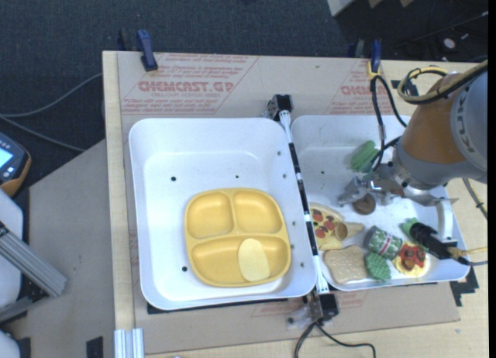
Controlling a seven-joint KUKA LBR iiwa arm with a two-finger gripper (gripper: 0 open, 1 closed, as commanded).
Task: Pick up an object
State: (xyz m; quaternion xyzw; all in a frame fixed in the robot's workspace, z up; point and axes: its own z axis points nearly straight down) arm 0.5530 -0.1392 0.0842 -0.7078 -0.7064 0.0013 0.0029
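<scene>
The left bin [159,217] lies well to the left of the gripper [355,191]. On its floor sits a yellow divided plate [209,217], far from the gripper and a little lower in the view. In the plate's large lower compartment lies a pale yellow oval piece [252,259].

The right bin [325,163] holds all other things, and the gripper is low inside it, near the middle of its floor. Just to the lower left of the gripper lies a pizza slice [332,227] with red spots, near the wall between the two bins. Below the gripper, and farther from it, lies a slice of bread [346,265].

Whether the gripper is wide or narrow I cannot tell, and I see nothing held in it. A small brown round thing [363,206] lies just below it, very close; whether they touch I cannot tell. Above the gripper, a little to the right, lies a green thing [363,155]. To the lower right lies a green can [381,240] on its side, and under the can a small green piece [378,269] beside the bread. Farther right and lower lies a round yellow piece with red on it [411,259]. The arm [434,143] comes from the right.
</scene>
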